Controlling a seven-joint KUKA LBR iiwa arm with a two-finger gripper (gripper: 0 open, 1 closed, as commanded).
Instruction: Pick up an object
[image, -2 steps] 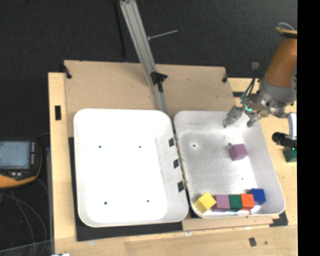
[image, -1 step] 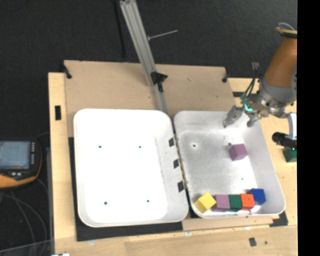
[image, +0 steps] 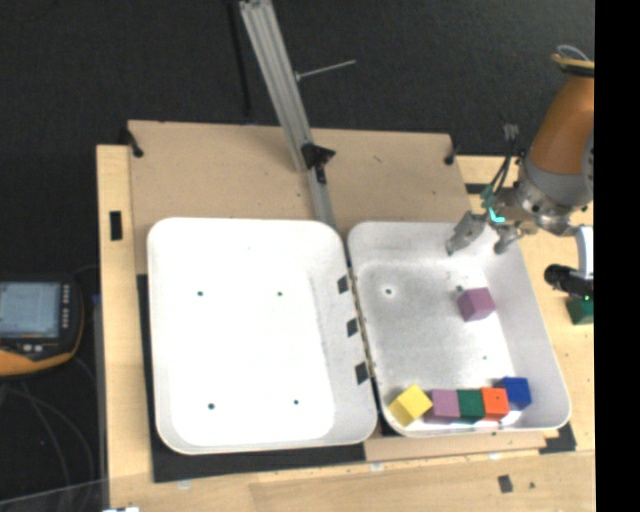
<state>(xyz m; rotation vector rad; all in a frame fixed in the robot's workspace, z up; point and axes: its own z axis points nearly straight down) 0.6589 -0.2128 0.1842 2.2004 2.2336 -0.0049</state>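
the claw (image: 482, 237) hangs open and empty over the right bin (image: 400, 262), near its far rim. the purple cube (image: 475, 303) lies alone at six o'clock from it, the easiest pick: centre above it, square the fingers to its faces, then descend.

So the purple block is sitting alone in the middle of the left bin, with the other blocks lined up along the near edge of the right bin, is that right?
Not quite. The camera view shows the purple block alone in the middle of the right bin, not the left bin. The other blocks do line the right bin's near edge.
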